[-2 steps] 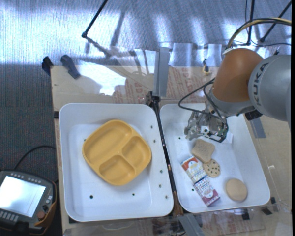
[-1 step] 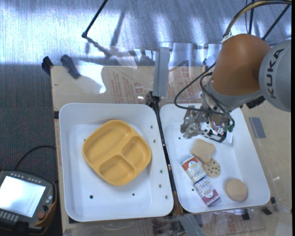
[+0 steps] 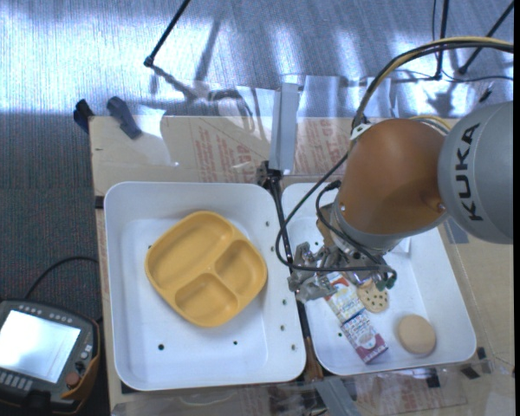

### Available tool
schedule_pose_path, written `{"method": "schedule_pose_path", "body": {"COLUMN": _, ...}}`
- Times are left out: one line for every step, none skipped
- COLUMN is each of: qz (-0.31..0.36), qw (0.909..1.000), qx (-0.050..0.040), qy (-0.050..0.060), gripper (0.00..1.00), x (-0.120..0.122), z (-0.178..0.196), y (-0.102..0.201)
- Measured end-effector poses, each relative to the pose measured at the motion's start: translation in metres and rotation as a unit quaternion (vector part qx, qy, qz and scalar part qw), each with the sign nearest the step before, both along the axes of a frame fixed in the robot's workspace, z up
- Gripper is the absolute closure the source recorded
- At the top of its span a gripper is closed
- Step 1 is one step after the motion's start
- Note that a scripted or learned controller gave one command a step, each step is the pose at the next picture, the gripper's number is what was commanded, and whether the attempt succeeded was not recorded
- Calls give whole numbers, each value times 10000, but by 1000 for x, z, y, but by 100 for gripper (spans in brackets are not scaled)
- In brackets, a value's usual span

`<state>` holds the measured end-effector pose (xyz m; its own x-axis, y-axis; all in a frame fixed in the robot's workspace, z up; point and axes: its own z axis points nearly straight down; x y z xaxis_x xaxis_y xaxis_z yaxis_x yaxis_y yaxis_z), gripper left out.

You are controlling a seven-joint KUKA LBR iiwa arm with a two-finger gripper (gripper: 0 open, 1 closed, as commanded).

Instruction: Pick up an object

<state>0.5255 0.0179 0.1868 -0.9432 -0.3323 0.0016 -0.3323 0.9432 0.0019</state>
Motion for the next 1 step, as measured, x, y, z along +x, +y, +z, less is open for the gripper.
{"method": "schedule_pose_path", "body": {"qz": 1173, "qw": 9931, "qx": 3, "qy": 6, "gripper": 100, "x": -35, "z": 0, "y": 93}}
